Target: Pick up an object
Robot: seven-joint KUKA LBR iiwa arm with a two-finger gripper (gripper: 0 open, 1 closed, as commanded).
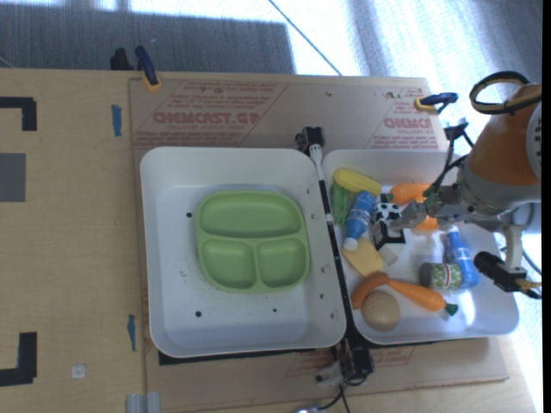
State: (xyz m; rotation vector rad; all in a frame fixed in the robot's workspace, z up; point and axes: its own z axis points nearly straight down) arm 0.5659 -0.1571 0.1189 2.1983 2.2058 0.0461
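- The arm (pixel 504 157), grey with an orange band, reaches in from the right over the right bin (pixel 491 317).
- The tool (pixel 389 224) is low over the middle of that bin, dark and small among the objects; I cannot tell whether it is spread or pressed together, nor whether anything sits in it.
- Just left of the tool, a blue-and-white bottle (pixel 358 218) leans against a green item (pixel 341 203), with a yellow corn-like toy (pixel 356 180) above them near the bin's far-left corner.
- An orange piece (pixel 408 193) lies just beyond the tool, and a pale yellow wedge (pixel 365 258) just in front of it.
- Toward the near wall, a carrot (pixel 417 295) lies slanted, next to a tan egg-shaped item (pixel 381 310) with a curved orange-brown piece (pixel 365 287) touching it.
- A small can (pixel 440 275) and a second blue bottle (pixel 459 256) lie side by side to the right of the tool.
- The left bin (pixel 168 256) holds a green three-part plate (pixel 252 239), lying flat at its centre.
- Both bins rest on a cardboard sheet (pixel 224 114) on the surface (pixel 60 256).
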